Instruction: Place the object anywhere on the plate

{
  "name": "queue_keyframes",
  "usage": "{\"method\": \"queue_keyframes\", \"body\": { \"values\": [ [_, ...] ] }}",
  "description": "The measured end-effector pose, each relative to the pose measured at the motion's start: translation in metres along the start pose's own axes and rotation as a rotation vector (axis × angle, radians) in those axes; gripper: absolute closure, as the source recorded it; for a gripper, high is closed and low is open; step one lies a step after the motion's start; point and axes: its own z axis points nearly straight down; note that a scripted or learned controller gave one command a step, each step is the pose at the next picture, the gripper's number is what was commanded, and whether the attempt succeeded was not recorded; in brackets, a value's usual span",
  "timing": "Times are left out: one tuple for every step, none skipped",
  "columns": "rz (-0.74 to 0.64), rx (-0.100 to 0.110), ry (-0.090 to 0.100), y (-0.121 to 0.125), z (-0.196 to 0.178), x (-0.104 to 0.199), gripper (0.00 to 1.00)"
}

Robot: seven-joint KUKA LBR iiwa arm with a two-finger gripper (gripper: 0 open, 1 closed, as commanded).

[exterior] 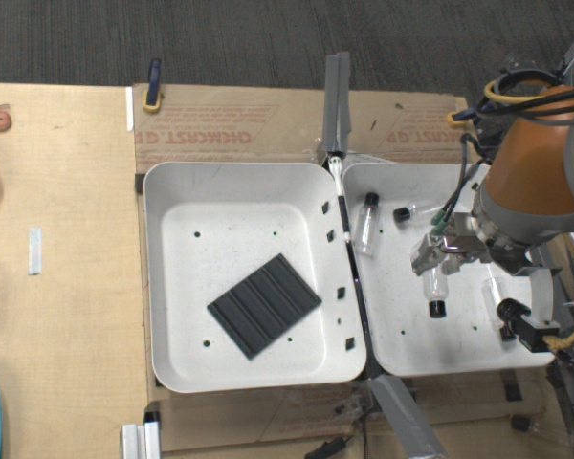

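Note:
A dark grey ribbed plate (264,306) lies at a slant on the floor of the left bin (172,256). In the right bin (402,342), a clear vial with a black cap (437,300) stands or hangs right under my gripper (432,259). Whether the vial is gripped or just rests below it I cannot tell. A second clear tube with a black cap (366,224) lies near the right bin's left wall. A small clear piece with a black end (403,214) sits beside it, toward the back.
A grey divider post (337,103) rises behind the seam between the bins. Cardboard (230,127) lies behind the left bin. The wooden bench (57,285) stretches to the left, with a blue clamp (153,82) at its back edge.

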Motion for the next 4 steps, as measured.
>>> {"method": "queue_keyframes", "body": {
  "values": [
    [-0.095,0.002,-0.001,0.036,0.019,0.052,1.00],
    [-0.270,0.003,0.000,-0.003,0.018,0.131,1.00],
    [-0.554,0.001,-0.001,0.073,0.018,0.168,1.00],
    [-0.546,0.002,0.000,0.006,-0.005,0.121,1.00]
  ]
}}
